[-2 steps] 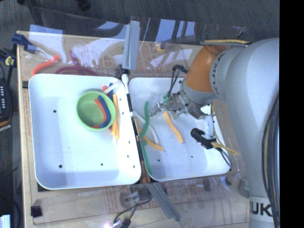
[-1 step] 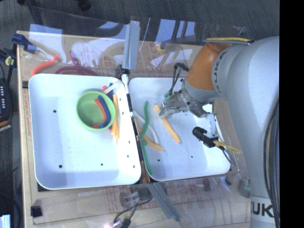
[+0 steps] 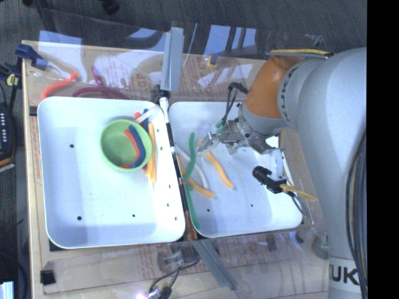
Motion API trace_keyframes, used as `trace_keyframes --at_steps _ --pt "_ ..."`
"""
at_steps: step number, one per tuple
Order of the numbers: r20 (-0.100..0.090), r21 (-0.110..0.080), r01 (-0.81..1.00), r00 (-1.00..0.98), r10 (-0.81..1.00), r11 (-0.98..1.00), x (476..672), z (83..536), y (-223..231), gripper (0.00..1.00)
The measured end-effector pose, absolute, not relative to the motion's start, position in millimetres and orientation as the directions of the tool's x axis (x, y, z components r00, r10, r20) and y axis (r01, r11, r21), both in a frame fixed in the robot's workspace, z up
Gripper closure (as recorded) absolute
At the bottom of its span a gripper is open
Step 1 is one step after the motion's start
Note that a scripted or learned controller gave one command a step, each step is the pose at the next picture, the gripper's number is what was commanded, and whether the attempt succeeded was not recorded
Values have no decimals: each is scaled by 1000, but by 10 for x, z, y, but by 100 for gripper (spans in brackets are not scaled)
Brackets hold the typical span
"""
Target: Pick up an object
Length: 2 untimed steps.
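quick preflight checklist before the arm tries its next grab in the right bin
1. Gripper over the right bin: ok.
2. Pickable thing near it: ok, an orange stick lies just below the gripper.
3. Fingers open or shut: cannot tell.
4. Anything already held: cannot tell.
5. Clutter near the target: not ok, a green strip and another orange stick lie close by.
6. Green bowl out of the way: ok, it sits in the left bin.

Wooden bench (image 3: 93, 263) (pale, marked) under two white bins (image 3: 68, 192) side by side
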<state>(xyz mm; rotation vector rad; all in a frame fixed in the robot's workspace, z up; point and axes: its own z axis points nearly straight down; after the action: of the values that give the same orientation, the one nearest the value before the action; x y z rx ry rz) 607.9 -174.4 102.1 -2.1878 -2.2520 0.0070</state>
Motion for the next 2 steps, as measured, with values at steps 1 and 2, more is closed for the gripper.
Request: trace_keyframes --at_steps 1,2 --pt "-5 4 994 -108 994 108 5922 954 -1503 0" --pt "-5 0 994 -114 993 114 5920 1044 -1495 100"
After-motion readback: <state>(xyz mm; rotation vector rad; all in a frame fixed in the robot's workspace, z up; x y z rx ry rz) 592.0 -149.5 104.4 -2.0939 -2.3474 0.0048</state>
